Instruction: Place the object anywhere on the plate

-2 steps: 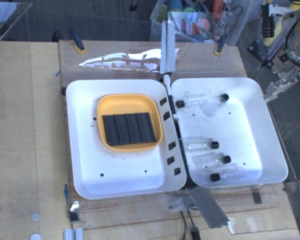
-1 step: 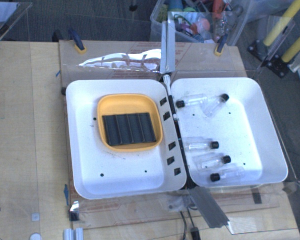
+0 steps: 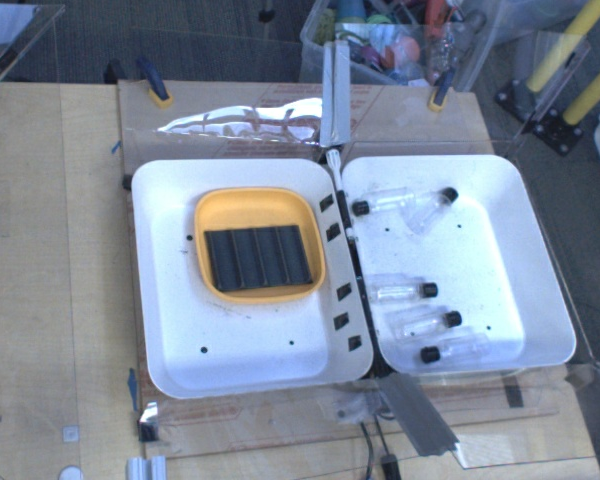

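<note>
whether my jaws are open or closed i cannot tell, and i cannot place anything relative to them, so i give places by the bins. the left bin [image 3: 170,338] holds a yellow plate [image 3: 208,213], set a little toward the bin's far side. a dark ribbed block [image 3: 257,258] lies flat on the plate, on the nearer half of it, with its long side running left to right and its edges inside the rim. the right bin [image 3: 500,228] holds clear vials with black caps: two [image 3: 400,203] near the far wall, lying almost end to end, and three more [image 3: 395,291] closer to the near wall, one behind another. a divider [image 3: 342,258] with dark tabs stands between the bins.
</note>
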`<state>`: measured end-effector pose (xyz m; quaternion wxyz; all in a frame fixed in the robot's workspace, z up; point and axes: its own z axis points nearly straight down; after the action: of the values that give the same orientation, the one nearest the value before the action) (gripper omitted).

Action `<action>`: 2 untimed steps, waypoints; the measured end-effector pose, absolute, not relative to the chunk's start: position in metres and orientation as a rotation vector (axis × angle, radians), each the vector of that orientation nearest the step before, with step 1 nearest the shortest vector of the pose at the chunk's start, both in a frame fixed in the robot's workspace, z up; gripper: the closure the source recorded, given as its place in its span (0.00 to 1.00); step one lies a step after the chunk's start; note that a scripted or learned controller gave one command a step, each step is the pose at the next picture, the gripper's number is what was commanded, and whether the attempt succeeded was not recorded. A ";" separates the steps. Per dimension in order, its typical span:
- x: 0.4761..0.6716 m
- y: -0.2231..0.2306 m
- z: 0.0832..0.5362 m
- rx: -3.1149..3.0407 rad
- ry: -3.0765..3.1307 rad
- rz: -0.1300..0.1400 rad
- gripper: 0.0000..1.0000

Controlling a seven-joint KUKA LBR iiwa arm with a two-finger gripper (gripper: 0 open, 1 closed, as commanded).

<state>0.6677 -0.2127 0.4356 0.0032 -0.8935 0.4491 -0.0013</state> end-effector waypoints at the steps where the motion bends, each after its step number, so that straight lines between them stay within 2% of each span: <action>1: 0.668 -0.210 0.435 -2.997 0.926 -0.006 1.00; 2: 0.668 -0.220 0.434 -3.115 0.368 -0.003 1.00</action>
<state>0.6679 -0.2201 0.4340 0.0024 -0.9931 0.1173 -0.0008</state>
